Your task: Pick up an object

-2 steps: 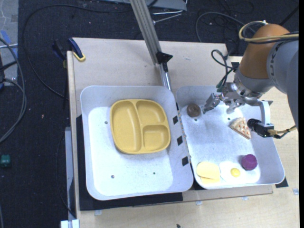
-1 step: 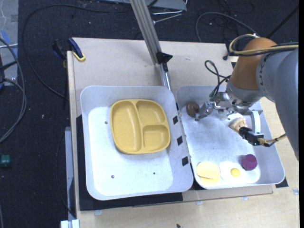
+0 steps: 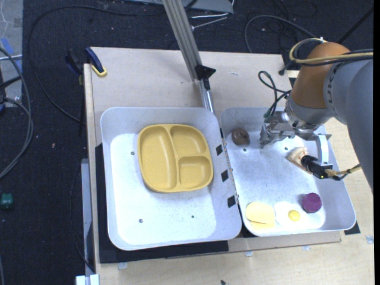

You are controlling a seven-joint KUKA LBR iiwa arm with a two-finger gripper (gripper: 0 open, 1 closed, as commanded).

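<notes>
Brown and rounded, a small dull lump [image 3: 240, 136] with a slightly mottled, darker top sits in the right bin [image 3: 261, 177], tucked close to that bin's far left corner. It is the nearest thing to the end effector [image 3: 268, 138], which hangs low over the bin's far edge, just beside the lump on the side away from the left wall. A thin strip of white bin floor shows between the two, so they are apart. From this slant I cannot tell whether the end effector is open or closed, or whether it has hold of anything.

The grey arm [image 3: 341, 94] comes in over the right bin's far right corner, its orange band [image 3: 316, 70] bright above the wrist.

Along the right bin's near edge there is a row of three things. A pale yellow flat slice [image 3: 259, 212] lies nearest the near left corner, and a white fried-egg shape with a yellow centre [image 3: 290, 214] touches it. A purple round piece [image 3: 311, 203] is towards the near right corner. A pale, tan-edged item [image 3: 295, 155] lies near the right edge, partly hidden by the robot's own hardware.

The left bin [image 3: 124, 218] carries a yellow divided plate [image 3: 176, 157] with three compartments, set towards its far right corner. Both bins rest side by side on the light wooden tabletop [image 3: 142, 76], and a blue and yellow clamp [image 3: 95, 62] sits at its far left corner.
</notes>
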